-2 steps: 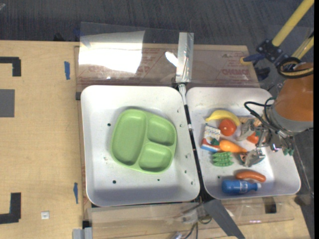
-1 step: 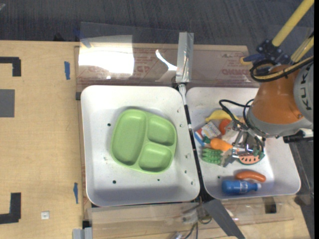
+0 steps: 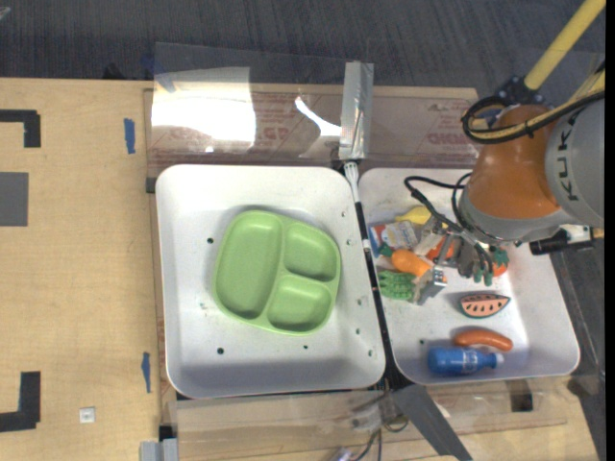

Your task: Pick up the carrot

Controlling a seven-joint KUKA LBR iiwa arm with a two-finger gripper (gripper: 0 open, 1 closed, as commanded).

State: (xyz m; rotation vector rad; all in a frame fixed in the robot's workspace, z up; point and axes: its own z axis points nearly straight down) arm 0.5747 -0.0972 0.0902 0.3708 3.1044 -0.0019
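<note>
The small orange plastic carrot (image 3: 408, 261) is seen at nine o'clock in the right white bin (image 3: 553, 353), just beside the gripper (image 3: 444, 269). Jaw state cannot be told. The crowding green toy (image 3: 395, 284) may be grabbed instead.

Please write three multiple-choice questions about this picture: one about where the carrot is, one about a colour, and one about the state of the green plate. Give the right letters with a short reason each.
1. Where does the carrot lie?
A. in the right bin
B. on the green plate
C. on the wooden bench outside the bins

2. What colour is the bottle at the near edge of the right bin?
A. yellow
B. blue
C. white

3. What state is the green plate in?
A. turned upside down
B. piled with toys
C. upright, with bare compartments

Answers: 1 A, the orange carrot lies among the toys in the right bin, beside the gripper. 2 B, the bottle is plainly blue. 3 C, the plate's three hollows face up and hold nothing.
</note>
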